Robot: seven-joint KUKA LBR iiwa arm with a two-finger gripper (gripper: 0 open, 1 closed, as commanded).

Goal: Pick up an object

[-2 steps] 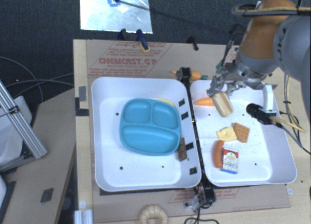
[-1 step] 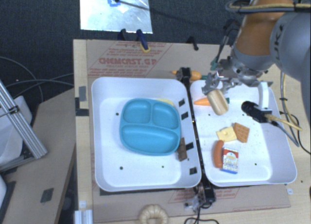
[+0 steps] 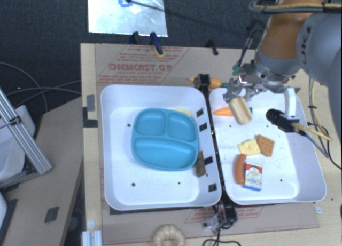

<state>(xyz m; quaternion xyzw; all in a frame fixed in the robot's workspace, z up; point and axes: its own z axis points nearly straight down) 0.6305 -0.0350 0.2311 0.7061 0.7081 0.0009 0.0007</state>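
Just beneath the hand (image 3: pixel 239 93), a tan cylinder (image 3: pixel 241 111) is being shown tilted, upper end against it, over the right bin (image 3: pixel 302 186); pinching or spread cannot be told. Being judged light, stiff, smooth: best taken across its middle.

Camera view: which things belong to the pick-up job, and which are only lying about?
Job in hand: end effector; tan cylinder just beneath it; right bin.

Lying about: carrot; cheese slice; cracker; sausage; small box; blue plate in the left bin.
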